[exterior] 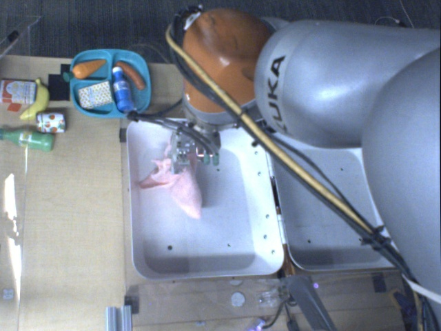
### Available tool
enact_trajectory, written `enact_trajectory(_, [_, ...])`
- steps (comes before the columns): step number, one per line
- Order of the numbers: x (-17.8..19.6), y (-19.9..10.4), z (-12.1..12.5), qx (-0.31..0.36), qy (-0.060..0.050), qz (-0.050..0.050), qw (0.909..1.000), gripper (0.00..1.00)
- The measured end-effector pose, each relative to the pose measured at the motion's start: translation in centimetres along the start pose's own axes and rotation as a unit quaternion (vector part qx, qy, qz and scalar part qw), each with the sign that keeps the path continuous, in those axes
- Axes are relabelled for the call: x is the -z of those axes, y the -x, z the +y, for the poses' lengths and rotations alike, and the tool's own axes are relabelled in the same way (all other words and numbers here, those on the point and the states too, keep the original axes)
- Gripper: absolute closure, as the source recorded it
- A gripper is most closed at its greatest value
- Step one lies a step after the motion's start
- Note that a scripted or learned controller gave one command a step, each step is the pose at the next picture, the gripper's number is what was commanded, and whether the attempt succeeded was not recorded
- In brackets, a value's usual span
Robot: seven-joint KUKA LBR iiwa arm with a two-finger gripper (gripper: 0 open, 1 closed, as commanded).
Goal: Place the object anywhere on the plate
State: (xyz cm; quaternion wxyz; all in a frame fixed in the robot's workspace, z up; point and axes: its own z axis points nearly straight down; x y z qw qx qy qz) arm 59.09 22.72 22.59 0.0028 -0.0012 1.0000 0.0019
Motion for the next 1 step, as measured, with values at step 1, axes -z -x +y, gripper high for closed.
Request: enact_trajectory(1, [0.03,0.01,-0.01,0.000,0.000,0.000,1.0000,0.00])
